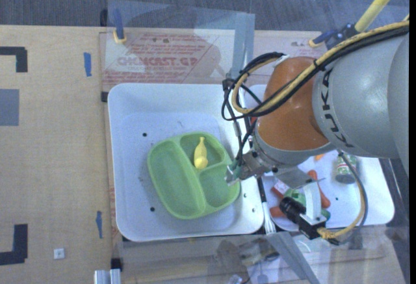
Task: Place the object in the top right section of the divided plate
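Yellow banana [201, 153], smooth and curved, in green divided plate's [175, 195] top right section; jaws [232, 174] at rim, state unclear.

The divided plate [175, 185] is smooth green plastic with a soft sheen, and the banana [201, 154] in it is smooth yellow plastic. The left bin [130, 120] is matt white plastic. The desk [52, 146] is bare matt wood; the arm [364, 107] has a satin grey shell and glossy orange band.
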Action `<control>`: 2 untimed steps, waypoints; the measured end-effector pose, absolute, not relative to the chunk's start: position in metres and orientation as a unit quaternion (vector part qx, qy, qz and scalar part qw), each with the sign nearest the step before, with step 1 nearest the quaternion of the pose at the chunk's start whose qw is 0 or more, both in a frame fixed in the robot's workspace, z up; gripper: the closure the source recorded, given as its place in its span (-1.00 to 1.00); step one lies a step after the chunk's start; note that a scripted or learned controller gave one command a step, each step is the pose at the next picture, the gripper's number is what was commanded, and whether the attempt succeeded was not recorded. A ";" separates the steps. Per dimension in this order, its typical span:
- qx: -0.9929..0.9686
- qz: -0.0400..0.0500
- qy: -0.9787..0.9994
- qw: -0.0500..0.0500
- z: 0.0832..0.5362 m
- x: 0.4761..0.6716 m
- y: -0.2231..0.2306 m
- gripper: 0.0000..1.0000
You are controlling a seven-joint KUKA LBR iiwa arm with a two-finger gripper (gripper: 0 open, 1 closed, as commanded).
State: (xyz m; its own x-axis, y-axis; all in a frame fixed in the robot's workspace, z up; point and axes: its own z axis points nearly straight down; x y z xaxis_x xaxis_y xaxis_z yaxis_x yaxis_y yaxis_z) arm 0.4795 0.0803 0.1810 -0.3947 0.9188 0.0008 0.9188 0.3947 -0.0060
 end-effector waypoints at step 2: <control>-0.551 0.004 -0.835 0.003 0.187 0.481 0.079 1.00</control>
State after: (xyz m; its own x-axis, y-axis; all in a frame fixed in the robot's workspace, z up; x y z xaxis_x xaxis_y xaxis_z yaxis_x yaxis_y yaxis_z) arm 0.4805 0.0794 0.1873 -0.3930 0.9195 0.0005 0.9195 0.3930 -0.0102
